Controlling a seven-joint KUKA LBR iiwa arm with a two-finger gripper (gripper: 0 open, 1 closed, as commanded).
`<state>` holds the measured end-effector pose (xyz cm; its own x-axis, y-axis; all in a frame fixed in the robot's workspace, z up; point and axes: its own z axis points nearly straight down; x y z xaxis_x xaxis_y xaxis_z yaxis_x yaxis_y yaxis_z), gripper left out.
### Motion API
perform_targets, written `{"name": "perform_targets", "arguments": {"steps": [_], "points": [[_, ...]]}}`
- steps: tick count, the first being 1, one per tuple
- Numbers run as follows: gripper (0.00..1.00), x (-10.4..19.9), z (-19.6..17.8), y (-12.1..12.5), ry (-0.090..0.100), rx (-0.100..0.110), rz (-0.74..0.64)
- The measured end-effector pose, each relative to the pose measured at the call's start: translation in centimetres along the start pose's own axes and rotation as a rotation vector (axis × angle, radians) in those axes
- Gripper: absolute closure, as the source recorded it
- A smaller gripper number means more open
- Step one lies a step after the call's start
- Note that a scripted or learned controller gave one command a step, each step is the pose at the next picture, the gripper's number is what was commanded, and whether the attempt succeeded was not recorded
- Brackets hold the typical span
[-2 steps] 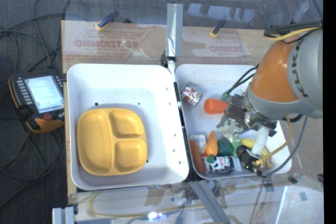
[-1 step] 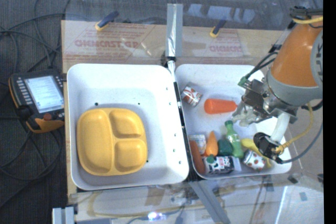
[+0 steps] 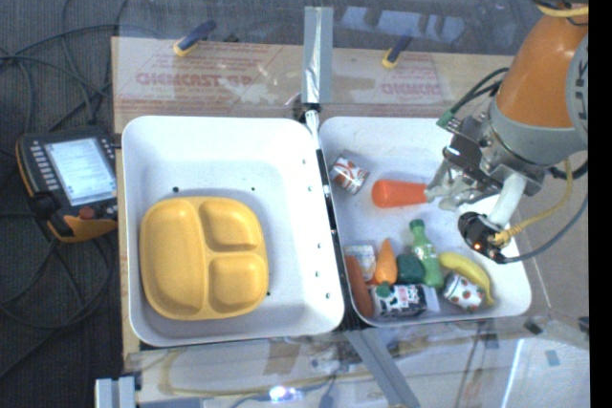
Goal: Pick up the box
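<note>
The box [image 3: 400, 299], a small black-and-white carton with a green patch, lies on its side at the front edge of the right bin [image 3: 507, 296]. My gripper [image 3: 453, 190] hangs over the middle right of that bin, well behind the box and apart from it. It stands open with nothing between its fingers, just to the right of an orange carrot-shaped toy [image 3: 398, 193].
Around the box lie a red packet [image 3: 358, 270], a small carrot [image 3: 384, 260], a green bottle [image 3: 421, 250], a banana [image 3: 469, 268] and a red-and-white cup [image 3: 463, 293]. A can [image 3: 348, 174] lies at the back left. A yellow divided plate [image 3: 204, 255] sits in the left bin [image 3: 220, 143].
</note>
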<state>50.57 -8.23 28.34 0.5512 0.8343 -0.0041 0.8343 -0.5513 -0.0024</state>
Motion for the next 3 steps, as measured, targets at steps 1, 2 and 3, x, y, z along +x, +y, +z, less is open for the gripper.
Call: {"name": "perform_targets", "arguments": {"steps": [1,2,3], "points": [[1.0,4.7,9.0,-5.6,0.001,0.003,-0.011],[1.0,4.6,8.2,-5.6,-0.001,0.007,-0.011],[1.0,4.6,7.5,-5.6,-0.003,0.01,-0.011]]}}
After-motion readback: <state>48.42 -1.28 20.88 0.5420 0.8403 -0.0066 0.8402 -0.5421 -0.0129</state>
